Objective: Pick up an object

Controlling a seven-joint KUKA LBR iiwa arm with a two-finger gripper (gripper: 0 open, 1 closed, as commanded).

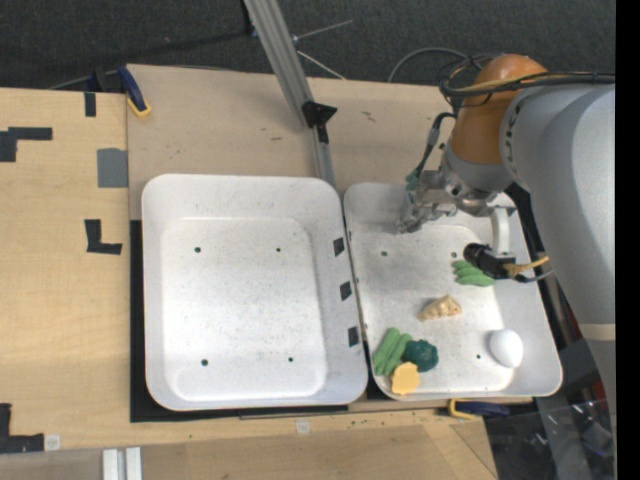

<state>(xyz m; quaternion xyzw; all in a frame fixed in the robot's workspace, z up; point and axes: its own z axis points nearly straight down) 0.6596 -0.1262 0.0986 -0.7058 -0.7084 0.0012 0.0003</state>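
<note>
The tool (412, 218) hangs low over the bare upper end of the right bin (372, 268); I can't tell its opening, and nothing shows in it. Closing here grabs air, since the green pieces (392, 348), yellow piece (405, 379), tan lump (440, 309) and white ball (505, 347) lie well below it.

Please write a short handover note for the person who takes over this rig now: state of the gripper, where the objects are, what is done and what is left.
Gripper: low over the far end of the right bin, nothing visibly between its fingers; open or shut cannot be told.
Objects, all in the right bin: green toy by the right wall, tan piece mid-bin, white egg-shaped object in the near right corner, and a cluster at the near left of green piece, dark teal piece and yellow piece.
Left bin: holds no objects.
Done: no pick yet.
Left: grasp one object and lift it.
</note>
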